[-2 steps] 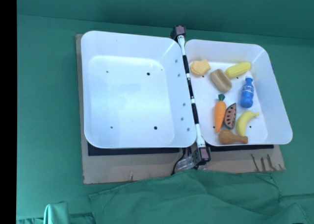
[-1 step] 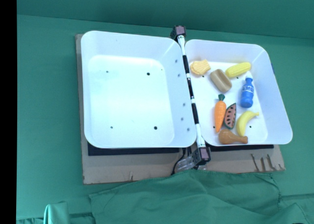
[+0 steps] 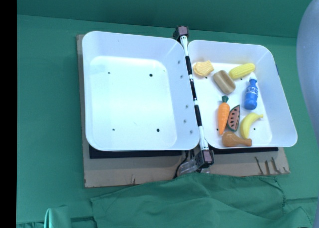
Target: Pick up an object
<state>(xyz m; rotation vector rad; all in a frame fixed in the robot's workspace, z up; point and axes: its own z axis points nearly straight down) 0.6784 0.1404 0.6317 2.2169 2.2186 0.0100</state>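
- A blurred grey part of the arm (image 3: 310,42) stands at the right edge of the view, above the right bin's far corner.
- Whether the claw is open or closed cannot be told.
- All the toys lie in the right bin (image 3: 280,97), left of and below the arm part.
- Corn (image 3: 241,70) is the nearest to the arm part, at the bin's far side.
- A yellow ruffled piece (image 3: 203,68) lies farther left, by the bin's inner wall.
- A brown loaf (image 3: 224,81) sits between those two, a little nearer the camera.
- A blue bottle (image 3: 250,94) lies just below the corn.
- A carrot (image 3: 223,114) and a melon slice (image 3: 234,117) lie side by side, touching or nearly so.
- A banana (image 3: 250,124) is just right of the slice.
- A drumstick (image 3: 235,140) lies at the near wall, farthest from the arm part.
- The left bin (image 3: 89,72) is well apart from the arm.
- A black-and-white rod (image 3: 192,87) runs between the bins.
- Green cloth (image 3: 199,202) lies bunched in front of the brown board (image 3: 99,172).
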